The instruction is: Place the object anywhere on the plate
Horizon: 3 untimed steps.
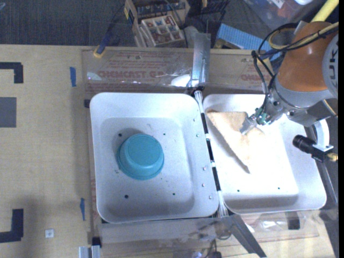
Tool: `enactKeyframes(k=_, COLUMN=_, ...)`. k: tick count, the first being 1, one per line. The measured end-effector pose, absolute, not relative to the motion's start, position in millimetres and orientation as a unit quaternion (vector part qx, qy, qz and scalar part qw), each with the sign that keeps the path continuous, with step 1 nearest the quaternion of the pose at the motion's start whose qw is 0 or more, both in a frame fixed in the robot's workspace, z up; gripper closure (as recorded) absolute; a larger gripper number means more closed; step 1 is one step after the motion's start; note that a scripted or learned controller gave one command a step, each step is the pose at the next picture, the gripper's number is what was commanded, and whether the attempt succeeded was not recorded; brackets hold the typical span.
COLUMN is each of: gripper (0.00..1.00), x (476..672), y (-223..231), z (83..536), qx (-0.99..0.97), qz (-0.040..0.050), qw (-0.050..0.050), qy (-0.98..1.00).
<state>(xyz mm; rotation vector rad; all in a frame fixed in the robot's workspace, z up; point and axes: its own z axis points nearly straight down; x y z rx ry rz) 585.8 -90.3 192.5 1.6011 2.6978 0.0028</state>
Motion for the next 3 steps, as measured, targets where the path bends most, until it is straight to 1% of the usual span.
enactKeyframes(k=1, gripper=1.0, x=586.9, y=-92, z=225, qx=0.511, qz=0.0006, qw=0.002, qy=0.86)
enactKeyframes(k=2, gripper=1.0, x=580.0, y=-49, z=218, qx=0.33, qz=0.0004, qw=0.0, qy=0.944)
enactKeyframes(k=3, gripper=1.0, x=573.1, y=-4, z=212, qx=0.137, qz=0.0006, qw=0.001, qy=0.991)
